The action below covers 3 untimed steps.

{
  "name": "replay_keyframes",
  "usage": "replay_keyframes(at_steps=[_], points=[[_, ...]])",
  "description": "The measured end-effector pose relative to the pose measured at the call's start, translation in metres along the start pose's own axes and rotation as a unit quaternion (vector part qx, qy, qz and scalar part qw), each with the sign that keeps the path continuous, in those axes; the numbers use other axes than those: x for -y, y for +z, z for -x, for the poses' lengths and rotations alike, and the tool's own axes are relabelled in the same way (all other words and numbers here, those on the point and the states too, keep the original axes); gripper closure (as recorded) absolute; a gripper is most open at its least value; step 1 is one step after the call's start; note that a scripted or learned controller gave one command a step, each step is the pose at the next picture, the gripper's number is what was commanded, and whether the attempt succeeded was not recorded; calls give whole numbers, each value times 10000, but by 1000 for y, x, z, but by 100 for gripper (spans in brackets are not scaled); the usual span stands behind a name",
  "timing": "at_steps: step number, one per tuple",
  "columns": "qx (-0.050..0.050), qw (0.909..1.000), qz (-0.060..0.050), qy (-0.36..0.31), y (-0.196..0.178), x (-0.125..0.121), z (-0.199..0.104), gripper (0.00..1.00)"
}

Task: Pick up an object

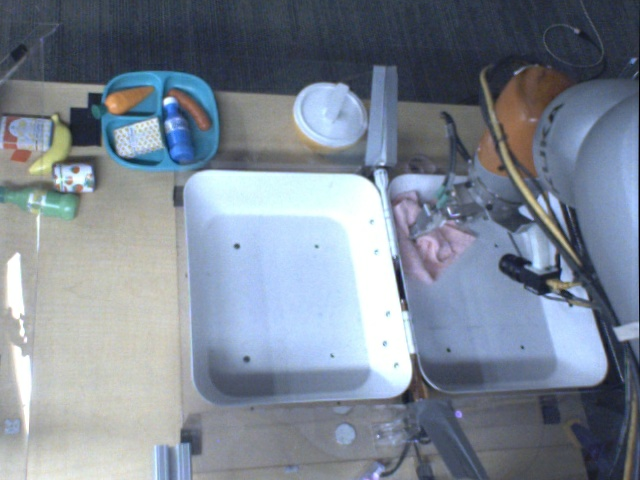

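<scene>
A crumpled pink cloth (432,242) lies in the far left part of the right white bin (500,358). My gripper (436,217) is down in that bin at the cloth's top edge, reaching in from the right under the grey arm with its orange band (520,108). The metal fingertips (428,220) rest on or just over the cloth; I cannot make out whether they pinch it.
The left white bin (290,288) sits beside the right one, with a grey divider post (381,118) at the back between them. A white lidded cup (330,116) stands behind. A blue tray (162,120) of toy food and small items lie on the bench at far left.
</scene>
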<state>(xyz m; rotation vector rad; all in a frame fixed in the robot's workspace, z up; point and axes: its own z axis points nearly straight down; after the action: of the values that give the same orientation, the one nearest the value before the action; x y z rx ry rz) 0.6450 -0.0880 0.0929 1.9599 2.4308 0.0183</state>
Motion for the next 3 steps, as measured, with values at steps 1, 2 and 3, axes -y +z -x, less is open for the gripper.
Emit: replay_keyframes(at_steps=[1, 2, 3], points=[[-4, 9999, 10, -116, -1, 40, -2, 0], [0, 9958, 23, -913, -3, 86, 9, 0], [-22, 9958, 29, -919, -12, 83, 7, 100]])
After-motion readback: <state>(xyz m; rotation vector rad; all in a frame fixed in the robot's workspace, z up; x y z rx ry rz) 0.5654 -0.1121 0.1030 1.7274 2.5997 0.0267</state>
